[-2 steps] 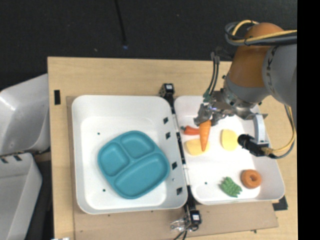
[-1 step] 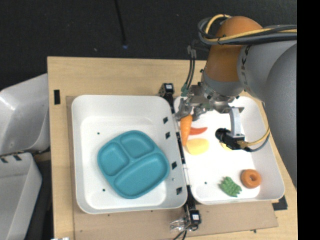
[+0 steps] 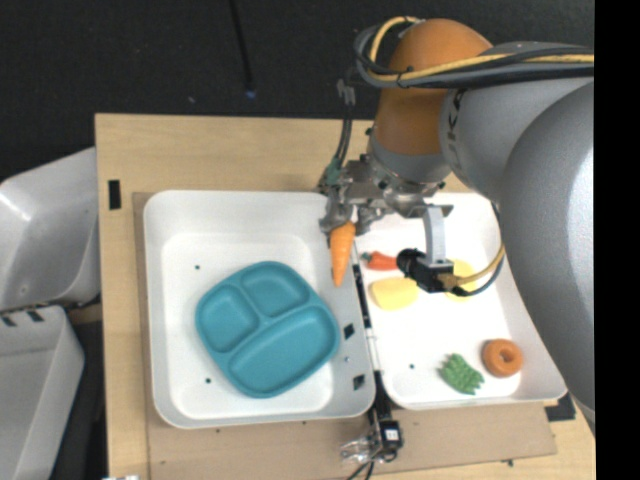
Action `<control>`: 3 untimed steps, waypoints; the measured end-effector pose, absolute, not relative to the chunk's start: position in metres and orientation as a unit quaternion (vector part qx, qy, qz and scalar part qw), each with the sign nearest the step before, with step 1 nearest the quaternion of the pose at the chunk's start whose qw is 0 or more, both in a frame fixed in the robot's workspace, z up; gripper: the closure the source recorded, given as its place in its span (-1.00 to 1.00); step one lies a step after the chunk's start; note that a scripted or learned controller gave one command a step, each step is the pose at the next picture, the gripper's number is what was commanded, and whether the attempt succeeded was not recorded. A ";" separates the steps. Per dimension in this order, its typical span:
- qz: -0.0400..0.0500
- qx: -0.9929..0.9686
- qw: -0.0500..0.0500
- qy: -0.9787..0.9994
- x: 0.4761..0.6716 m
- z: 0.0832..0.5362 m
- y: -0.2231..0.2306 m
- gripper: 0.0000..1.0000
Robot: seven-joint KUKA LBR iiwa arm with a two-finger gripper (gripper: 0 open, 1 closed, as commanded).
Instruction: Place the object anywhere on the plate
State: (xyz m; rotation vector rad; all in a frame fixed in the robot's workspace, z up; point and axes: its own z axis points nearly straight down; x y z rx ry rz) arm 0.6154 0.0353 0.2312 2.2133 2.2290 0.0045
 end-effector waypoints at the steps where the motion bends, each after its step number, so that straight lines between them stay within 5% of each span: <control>1: 0.001 0.705 0.000 0.710 0.625 0.228 0.088 1.00; 2: 0.001 0.705 0.000 0.710 0.645 0.228 0.143 1.00; 3: 0.000 0.706 0.000 0.708 0.644 0.228 0.140 -1.00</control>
